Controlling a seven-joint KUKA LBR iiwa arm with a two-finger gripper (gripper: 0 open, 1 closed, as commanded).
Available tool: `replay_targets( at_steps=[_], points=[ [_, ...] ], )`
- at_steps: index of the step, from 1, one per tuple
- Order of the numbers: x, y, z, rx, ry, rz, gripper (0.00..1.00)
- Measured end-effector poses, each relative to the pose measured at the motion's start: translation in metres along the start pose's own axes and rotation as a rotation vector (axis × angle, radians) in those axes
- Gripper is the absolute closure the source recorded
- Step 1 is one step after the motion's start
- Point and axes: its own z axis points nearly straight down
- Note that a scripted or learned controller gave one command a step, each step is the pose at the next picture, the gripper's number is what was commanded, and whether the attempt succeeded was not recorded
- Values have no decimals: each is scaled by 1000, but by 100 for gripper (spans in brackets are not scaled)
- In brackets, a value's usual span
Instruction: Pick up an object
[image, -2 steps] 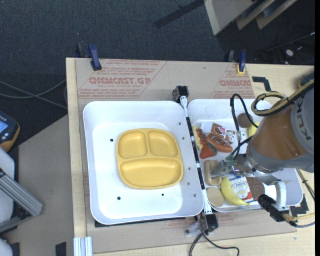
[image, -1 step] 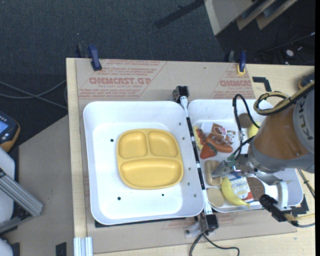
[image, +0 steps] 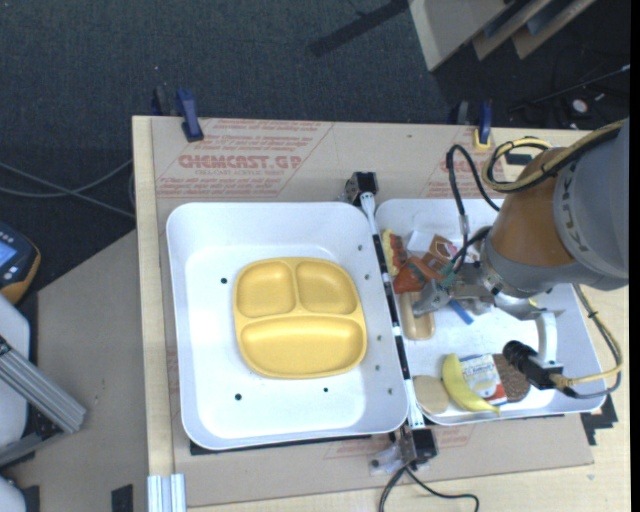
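Note:
My gripper (image: 438, 296) hangs low over the left part of the right bin (image: 575, 310), under the grey and orange arm (image: 540, 225). It is right above a cluster of small things: a red and orange toy (image: 405, 272), a tan bun-like piece (image: 420, 325) and a thin blue piece (image: 462, 313). A brown packet (image: 441, 247) lies just behind them. Nothing shows as lifted. A yellow banana (image: 466, 386), a beige round piece (image: 430, 394) and a white and red packet (image: 484, 369) lie at the bin's front.
The left bin (image: 200, 250) holds a yellow divided plate (image: 299, 317). A black clamp (image: 361, 186) sits at the back of the ridge between the bins. Cables (image: 462, 180) loop off the arm over the right bin's back.

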Motion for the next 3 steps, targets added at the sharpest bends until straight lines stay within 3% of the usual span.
replay_targets(
  at_steps=[1, 2, 3],
  points=[
    [-40, 95, 1, 1, 2, -1, 0],
    [-41, 93, -11, -1, -3, -2, 100],
    [-33, 72, 0, -3, 1, 3, 100]
  ],
)
